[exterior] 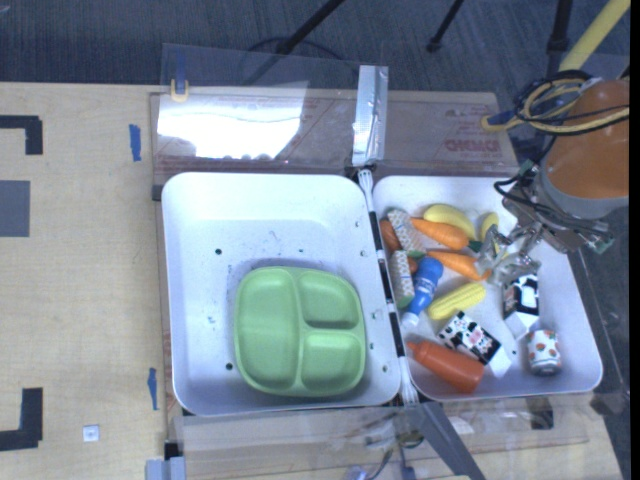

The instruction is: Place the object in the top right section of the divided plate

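matt green plastic divided plate [298, 332]; smooth glossy white bins [200, 218]; pale wood-look bench [80, 268].

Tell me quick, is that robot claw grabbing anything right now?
Gripper: low over the toys in the right bin; whether it is open, shut or holding anything cannot be told.

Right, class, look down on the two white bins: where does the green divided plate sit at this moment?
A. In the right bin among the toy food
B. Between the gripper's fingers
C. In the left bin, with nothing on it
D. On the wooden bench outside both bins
C: the green divided plate lies flat in the left bin with all its sections bare, while the toy food is piled in the right bin.
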Controlling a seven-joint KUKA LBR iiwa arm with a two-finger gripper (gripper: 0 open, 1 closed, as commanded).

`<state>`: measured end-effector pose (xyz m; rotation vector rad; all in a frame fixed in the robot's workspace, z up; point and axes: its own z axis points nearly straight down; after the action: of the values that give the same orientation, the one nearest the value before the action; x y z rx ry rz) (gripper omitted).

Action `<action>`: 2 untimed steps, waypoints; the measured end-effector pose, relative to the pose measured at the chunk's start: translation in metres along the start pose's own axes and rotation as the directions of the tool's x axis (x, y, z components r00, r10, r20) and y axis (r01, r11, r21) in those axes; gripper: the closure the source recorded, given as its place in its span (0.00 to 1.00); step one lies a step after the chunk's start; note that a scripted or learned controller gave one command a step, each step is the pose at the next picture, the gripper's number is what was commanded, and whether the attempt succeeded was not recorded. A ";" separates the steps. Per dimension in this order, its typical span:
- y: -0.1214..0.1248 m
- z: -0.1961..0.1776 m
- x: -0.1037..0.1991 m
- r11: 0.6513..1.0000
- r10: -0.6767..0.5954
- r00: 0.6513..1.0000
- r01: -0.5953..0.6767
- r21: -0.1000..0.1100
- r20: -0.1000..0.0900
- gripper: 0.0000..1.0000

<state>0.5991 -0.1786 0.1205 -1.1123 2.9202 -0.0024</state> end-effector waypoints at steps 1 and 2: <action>0.074 0.032 -0.008 0.999 -0.033 0.999 0.032 -0.005 -0.008 1.00; 0.113 0.031 0.013 0.771 -0.636 0.771 0.636 -0.006 -0.004 1.00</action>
<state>0.5147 -0.1033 0.0882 -2.0397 2.3784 -0.0075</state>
